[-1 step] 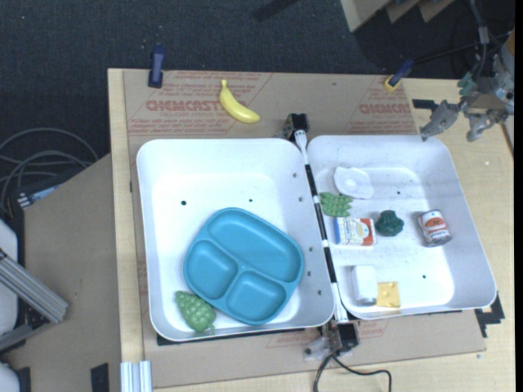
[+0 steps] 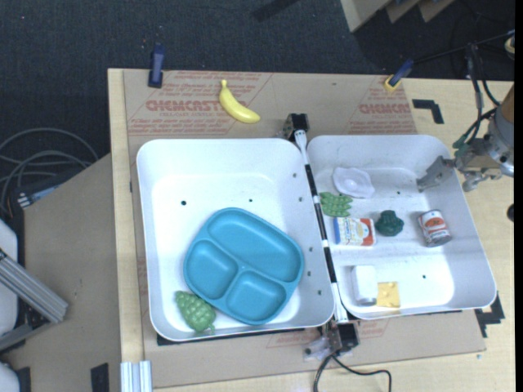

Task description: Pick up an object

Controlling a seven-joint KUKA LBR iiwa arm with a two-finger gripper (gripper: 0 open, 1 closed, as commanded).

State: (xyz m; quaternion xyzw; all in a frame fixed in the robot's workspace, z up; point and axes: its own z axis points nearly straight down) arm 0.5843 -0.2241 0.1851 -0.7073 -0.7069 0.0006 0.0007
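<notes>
The right bin (image 2: pixel 458 280) holds a small red and white can (image 2: pixel 434 227), a dark green lumpy toy (image 2: pixel 389 223), a white carton with red and blue print (image 2: pixel 355 232), a green leafy piece (image 2: pixel 333 203), a white cup (image 2: pixel 353 181), a white block (image 2: pixel 364 282) and a yellow slice (image 2: pixel 388 294). My gripper (image 2: pixel 451 176) hangs over the right bin's far right corner, above and a little right of the can. Its two fingers are spread and nothing sits between them.
In the left bin (image 2: pixel 163 178) lie a blue divided plate (image 2: pixel 243 264) and a green bumpy toy (image 2: pixel 194 310). A yellow banana (image 2: pixel 237 104) rests on the cardboard bench behind the bins. Black clips (image 2: pixel 297 125) join the bins at their shared wall.
</notes>
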